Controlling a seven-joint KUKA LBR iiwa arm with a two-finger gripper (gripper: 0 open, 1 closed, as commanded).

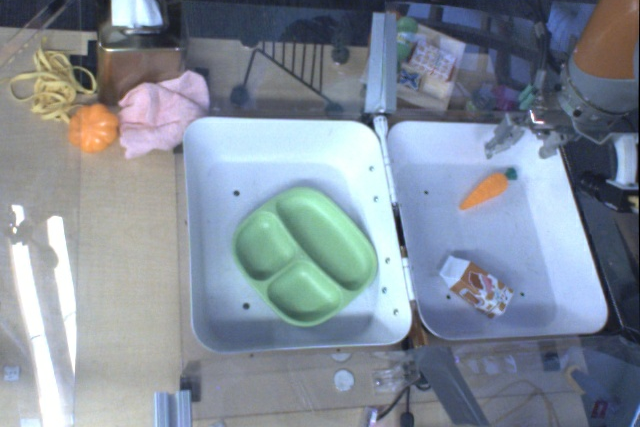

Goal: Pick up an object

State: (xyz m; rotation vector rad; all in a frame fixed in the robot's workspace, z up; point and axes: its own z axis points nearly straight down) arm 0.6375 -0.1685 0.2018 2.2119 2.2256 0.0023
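Observation:
An orange toy carrot (486, 190) with a green tip lies in the upper part of the right bin (560, 245). A small printed packet (478, 286) lies lower in the same bin. In the left bin (215, 215) rests a green divided plate (305, 255). My gripper (523, 137) hangs over the right bin's far edge, up and right of the carrot. Its two fingers stand apart with nothing between them.
Left of the bins on the wooden bench sit a pink cloth (160, 112), a small orange pumpkin (93, 127), a yellow cord (48, 82) and a tissue box (137, 40). Boxes and clutter (430, 63) lie behind the right bin.

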